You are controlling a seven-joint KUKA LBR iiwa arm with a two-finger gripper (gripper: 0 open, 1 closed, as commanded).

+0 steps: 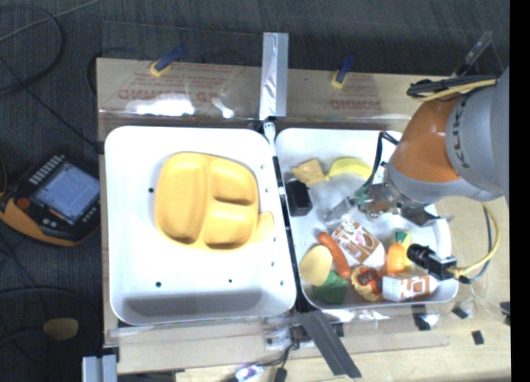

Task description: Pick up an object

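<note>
Gripper point(374, 200) lowered into right bin point(286, 144); finger state cannot be told. Carton point(358, 242) just below judged light, crushable; best gripped across flat sides.

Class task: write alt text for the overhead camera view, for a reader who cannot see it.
A grey robot arm with an orange band reaches from the right into the right white bin, crowded with small toy foods and packets. The left white bin holds a yellow divided tray. A handheld controller lies on the dark floor at left.
</note>
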